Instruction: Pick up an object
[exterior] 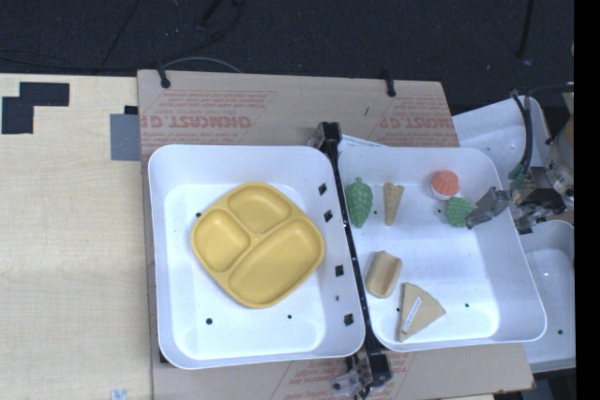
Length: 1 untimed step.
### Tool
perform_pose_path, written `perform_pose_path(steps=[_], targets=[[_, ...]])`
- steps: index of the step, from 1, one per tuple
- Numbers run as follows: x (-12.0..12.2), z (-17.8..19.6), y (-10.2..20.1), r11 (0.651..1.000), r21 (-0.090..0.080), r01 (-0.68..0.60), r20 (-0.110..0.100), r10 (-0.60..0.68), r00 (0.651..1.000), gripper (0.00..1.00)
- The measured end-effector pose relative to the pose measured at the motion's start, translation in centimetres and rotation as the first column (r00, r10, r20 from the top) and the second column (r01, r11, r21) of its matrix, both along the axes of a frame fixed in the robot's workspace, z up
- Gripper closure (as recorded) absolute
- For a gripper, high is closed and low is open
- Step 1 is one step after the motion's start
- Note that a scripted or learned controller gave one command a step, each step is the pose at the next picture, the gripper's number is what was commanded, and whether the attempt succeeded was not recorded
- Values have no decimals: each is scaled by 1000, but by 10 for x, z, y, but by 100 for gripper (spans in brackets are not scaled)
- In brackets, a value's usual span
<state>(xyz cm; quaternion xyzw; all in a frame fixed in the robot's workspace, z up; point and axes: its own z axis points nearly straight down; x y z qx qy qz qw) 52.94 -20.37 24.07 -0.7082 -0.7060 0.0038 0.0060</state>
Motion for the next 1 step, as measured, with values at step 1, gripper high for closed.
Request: perform_pose_path(steps=[1], targets=[[3,7,0,1000,-3,-3,12,3,1000,0]])
